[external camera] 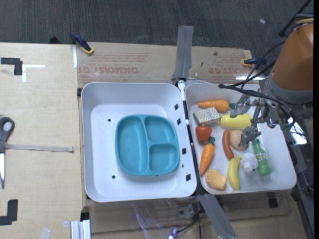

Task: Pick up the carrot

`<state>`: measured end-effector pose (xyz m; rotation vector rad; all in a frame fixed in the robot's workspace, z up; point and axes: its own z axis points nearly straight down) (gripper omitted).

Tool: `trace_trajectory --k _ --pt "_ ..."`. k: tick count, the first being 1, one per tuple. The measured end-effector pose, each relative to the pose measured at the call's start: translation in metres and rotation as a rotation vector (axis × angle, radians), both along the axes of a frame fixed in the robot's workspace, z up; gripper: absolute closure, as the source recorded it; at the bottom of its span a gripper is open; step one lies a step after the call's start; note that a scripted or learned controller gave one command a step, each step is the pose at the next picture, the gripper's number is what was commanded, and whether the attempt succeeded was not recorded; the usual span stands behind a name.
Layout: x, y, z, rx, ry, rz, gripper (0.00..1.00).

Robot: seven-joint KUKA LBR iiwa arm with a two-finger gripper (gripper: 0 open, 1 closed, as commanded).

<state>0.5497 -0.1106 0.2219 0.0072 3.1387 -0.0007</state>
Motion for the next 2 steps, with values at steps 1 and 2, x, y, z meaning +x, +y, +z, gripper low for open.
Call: trace_trajectory --k 1,2 --pt "-0.014 0.056 -0.030 0.000 0.000 0.033 0.00" --pt "-0.020 0.071 -0.030 0.000 0.000 0.002 0.00"
